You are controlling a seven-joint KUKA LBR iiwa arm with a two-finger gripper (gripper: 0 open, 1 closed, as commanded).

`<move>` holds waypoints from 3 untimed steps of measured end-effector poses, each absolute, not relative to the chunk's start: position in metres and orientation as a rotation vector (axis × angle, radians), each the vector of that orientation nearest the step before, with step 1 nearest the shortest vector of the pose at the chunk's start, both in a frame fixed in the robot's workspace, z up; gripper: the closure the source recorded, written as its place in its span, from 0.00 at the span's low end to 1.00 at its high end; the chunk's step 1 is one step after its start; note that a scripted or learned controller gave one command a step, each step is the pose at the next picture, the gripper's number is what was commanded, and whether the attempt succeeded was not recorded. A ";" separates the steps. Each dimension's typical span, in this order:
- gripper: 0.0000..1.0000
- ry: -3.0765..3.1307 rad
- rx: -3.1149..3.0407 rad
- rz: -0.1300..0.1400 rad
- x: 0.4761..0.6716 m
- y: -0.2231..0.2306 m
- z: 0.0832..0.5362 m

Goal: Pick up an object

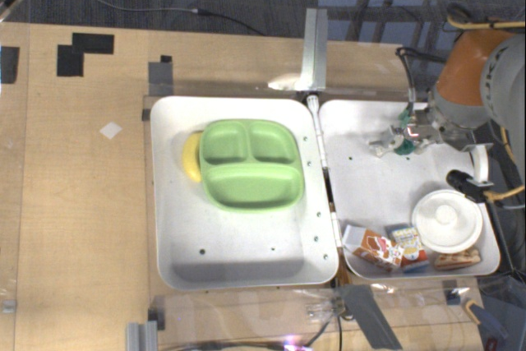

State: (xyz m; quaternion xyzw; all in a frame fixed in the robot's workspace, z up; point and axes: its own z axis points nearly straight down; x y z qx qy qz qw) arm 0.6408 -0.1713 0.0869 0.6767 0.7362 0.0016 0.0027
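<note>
Snack packs (393,247), print unreadable, lie beside white bowl (446,219) in right bin (362,177). Green tray (249,163) covers banana (191,158) in left bin (238,251). My gripper (393,142) hovers over right bin; grip state: can't tell.

The green divided tray (249,163) looks like smooth matt plastic; beside it, the white bins (246,255) look like glossy plastic (slight sheen), on a pale matt wood-look bench (74,201).
</note>
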 end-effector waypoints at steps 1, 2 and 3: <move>0.00 2.408 2.007 0.005 0.642 -0.177 0.087; 0.00 2.491 1.904 0.004 0.623 -0.206 0.099; 0.00 2.373 2.064 -0.001 0.670 -0.199 0.090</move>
